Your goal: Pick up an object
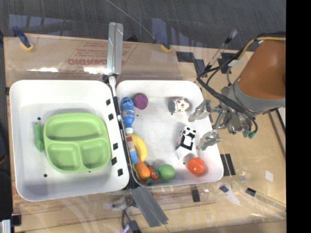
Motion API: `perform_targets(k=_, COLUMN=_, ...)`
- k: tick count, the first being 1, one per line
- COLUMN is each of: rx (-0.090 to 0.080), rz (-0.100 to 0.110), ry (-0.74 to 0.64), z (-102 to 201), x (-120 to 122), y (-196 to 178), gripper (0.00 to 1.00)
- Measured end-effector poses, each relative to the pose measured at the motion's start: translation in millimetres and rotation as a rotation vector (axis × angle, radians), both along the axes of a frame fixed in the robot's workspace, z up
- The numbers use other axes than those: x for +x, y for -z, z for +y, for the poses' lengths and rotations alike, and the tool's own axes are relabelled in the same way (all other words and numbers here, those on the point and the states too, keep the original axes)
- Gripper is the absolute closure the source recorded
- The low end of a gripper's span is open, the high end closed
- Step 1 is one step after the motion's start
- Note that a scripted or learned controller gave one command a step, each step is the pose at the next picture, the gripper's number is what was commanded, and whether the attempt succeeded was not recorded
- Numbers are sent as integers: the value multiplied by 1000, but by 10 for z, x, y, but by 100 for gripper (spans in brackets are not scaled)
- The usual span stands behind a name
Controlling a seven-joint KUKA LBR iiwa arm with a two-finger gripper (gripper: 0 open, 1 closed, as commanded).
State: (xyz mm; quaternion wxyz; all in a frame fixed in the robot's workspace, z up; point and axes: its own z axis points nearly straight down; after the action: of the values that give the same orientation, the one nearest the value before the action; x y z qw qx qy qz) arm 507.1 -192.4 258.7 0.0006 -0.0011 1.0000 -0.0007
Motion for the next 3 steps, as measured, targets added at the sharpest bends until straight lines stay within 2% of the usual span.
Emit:
perform_targets(k=1, rx=-1, rz=-7, ry=109, z=-170, x=115, y=1640, gripper=0)
perform_targets(k=2, rx=2, rz=-3, ry=-116, z=347, x=1267, y=1652, gripper=0)
perform_targets(k=3, rx=1, rz=0, ry=-76, z=-81, x=574, y=1660, gripper=0)
